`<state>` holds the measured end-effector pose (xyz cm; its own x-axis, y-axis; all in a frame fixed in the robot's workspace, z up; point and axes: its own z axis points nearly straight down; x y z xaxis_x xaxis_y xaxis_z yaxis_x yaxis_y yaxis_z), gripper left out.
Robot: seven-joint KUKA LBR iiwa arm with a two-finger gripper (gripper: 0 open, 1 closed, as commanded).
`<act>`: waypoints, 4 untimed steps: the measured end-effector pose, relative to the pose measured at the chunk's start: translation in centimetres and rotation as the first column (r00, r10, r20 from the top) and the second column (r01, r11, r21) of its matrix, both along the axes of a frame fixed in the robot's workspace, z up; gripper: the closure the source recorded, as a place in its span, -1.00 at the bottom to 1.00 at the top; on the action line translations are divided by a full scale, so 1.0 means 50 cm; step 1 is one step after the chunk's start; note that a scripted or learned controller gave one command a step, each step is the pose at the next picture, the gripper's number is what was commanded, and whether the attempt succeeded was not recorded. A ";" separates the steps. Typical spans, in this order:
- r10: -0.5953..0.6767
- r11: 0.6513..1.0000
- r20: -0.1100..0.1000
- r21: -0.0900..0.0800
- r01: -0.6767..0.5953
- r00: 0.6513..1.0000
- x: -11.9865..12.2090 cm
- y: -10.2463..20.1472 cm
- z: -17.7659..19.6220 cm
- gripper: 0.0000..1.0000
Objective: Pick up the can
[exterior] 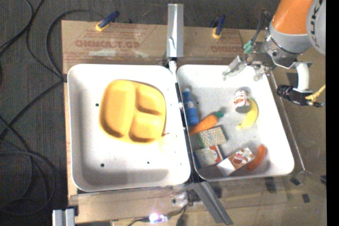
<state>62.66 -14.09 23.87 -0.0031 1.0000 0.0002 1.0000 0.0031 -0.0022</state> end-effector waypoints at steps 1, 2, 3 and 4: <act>-0.117 0.993 0.002 0.001 0.117 0.993 -0.005 -0.008 -0.259 -1.00; -0.148 0.989 0.015 0.006 0.147 0.989 0.021 -0.125 -0.296 -1.00; -0.147 0.989 0.013 0.000 0.147 0.989 0.019 -0.128 -0.279 1.00; -0.146 0.989 0.013 0.001 0.146 0.989 0.020 -0.126 -0.279 -1.00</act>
<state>63.63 -20.40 9.91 0.1429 0.9897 0.0010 0.9897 -0.1429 0.0104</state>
